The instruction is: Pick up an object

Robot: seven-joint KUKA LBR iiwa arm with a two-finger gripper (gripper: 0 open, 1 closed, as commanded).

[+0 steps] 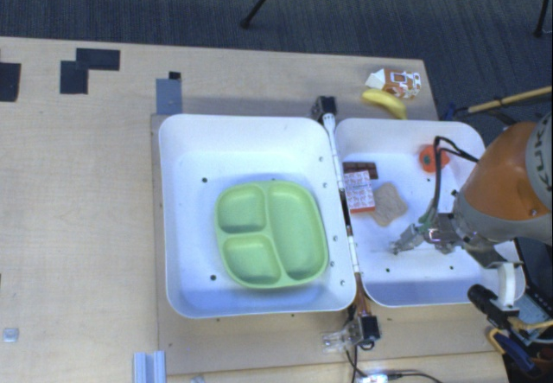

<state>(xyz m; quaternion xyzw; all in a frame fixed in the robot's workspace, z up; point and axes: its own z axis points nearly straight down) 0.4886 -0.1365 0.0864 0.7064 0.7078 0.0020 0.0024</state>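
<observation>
Claw (406,243) hovers spread, gripping nothing, low over bare floor of the shallow white right-hand bin (406,286). Closing here risks missing the flat beige-grey pouch (389,202) just beside it.

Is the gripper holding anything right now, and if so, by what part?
Nothing is held. The gripper sits low over bare floor of the right bin, fingers spread with nothing between them; the tan pouch lies apart.

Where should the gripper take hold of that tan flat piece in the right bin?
Probably the tan flat piece across its narrower width, coming straight down: it lies flat on the right bin floor. The carton crowds its left edge, so pinch its free right part.
</observation>
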